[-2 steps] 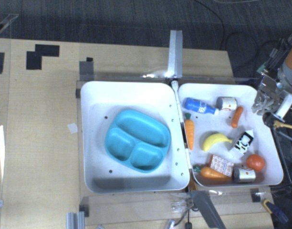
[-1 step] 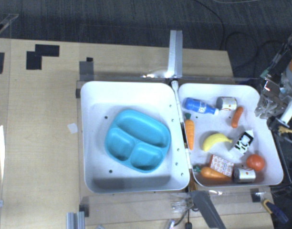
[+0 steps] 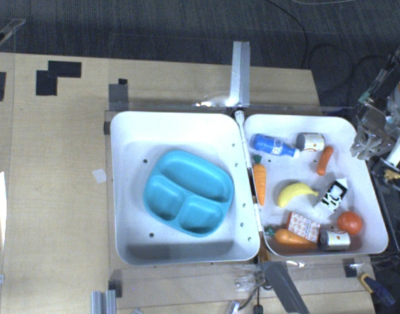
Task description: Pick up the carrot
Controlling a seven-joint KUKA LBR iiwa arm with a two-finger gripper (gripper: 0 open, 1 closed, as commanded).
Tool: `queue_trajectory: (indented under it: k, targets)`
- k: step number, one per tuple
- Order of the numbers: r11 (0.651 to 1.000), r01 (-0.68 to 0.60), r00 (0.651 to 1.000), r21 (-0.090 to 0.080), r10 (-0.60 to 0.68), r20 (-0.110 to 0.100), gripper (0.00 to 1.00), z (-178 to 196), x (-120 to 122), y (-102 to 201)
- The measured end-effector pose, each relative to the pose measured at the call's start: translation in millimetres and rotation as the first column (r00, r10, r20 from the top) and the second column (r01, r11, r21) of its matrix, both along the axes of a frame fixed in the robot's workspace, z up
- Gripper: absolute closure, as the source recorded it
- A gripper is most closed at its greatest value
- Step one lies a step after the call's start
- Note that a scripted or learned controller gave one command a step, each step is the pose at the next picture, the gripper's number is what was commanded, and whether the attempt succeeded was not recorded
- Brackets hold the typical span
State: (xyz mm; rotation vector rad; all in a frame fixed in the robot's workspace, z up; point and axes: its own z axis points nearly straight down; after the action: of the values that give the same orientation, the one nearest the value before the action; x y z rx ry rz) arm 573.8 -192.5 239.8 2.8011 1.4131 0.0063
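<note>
The bench (image 3: 50, 195) carries two white bins side by side; the left bin (image 3: 131, 136) holds a blue divided tray (image 3: 188, 193) and nothing that matters to this task; the right bin (image 3: 366, 182) is crowded, and that crowding is what the step has to be planned around.

The arm's gripper (image 3: 370, 139) hangs at the right bin's far right rim, above the wall, not among the objects; how far apart it stands I cannot tell, and nothing shows in its hold, so the pick looks not yet begun.

Among the contents, the banana (image 3: 295, 193) lies mid-bin, the blue bottle (image 3: 273, 145) near the top left, a small can (image 3: 310, 141) just beside it, a tomato (image 3: 350, 223) and a second can (image 3: 334, 240) at the lower right; a patterned box (image 3: 303, 226) and a black-and-white item (image 3: 333, 194) sit between.

The carrot (image 3: 259, 183) lies slim and upright in the view along the left wall of the right bin, well apart from the gripper; two other orange pieces could be mistaken for it, a short one (image 3: 325, 160) by the can and a stout one (image 3: 293, 239) at the lower edge.

To do it well, I judge the gripper should cross the whole bin, turn so it closes across the carrot's narrow width, and come down clear of the wall; a descent too near that wall risks one side landing on the rim.
</note>
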Motion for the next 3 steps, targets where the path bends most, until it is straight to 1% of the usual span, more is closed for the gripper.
queue_trajectory:
  k: [1,2,3]
  targets:
    - [1.000,-0.008,1.000,-0.001,0.008,0.003,1.00,10.8,1.6,1.3]
    - [0.994,-0.110,0.994,-0.001,0.110,-0.001,1.00,1.0,23.3,-4.5]
    - [0.993,-0.117,0.993,-0.002,0.117,0.003,1.00,12.4,25.1,-2.9]
